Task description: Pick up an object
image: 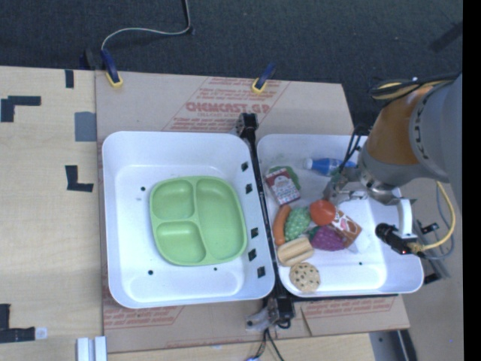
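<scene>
The right bin (391, 277) holds a pile of toy food: a red tomato (322, 212), a green leafy piece (298, 221), an orange carrot (281, 222), a purple piece (328, 238), a small red and white box (348, 229), a hot dog bun (294, 250) and a cookie (304, 277). A red and white packet (282, 184) and a blue and white bottle (323, 165) lie nearer the far wall. My gripper (336, 198) hangs low in this bin, just right of and above the tomato, close to it. Nothing visibly sits in its grasp.
The left bin (120, 164) carries a green divided plate (198, 220). A black divider (255, 201) runs between the two bins. The grey and orange arm (409, 138) covers the right bin's far right corner, with cables (440, 232) at the right wall.
</scene>
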Motion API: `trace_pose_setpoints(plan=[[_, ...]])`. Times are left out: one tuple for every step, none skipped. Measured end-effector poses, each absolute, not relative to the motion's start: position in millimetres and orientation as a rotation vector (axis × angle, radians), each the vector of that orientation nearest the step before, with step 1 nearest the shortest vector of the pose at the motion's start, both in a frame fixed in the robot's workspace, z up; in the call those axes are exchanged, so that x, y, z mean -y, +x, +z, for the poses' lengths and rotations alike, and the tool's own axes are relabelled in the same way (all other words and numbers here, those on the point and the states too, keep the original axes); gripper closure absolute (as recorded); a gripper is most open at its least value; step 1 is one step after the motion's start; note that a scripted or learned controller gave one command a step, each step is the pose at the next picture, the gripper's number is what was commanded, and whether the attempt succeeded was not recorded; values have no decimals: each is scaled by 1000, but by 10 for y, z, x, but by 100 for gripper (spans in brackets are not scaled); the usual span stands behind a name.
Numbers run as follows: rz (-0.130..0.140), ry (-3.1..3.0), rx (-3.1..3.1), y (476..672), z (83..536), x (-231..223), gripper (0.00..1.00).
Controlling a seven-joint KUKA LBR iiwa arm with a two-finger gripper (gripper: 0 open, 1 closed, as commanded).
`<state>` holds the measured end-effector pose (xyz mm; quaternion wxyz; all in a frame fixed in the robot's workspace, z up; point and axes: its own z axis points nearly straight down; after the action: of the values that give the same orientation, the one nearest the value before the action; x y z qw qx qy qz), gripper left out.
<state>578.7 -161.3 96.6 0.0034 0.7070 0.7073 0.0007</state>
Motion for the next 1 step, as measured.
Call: trace_pose_setpoints(plan=[[2, 2216, -2217, 5786, 964, 1613, 0]])
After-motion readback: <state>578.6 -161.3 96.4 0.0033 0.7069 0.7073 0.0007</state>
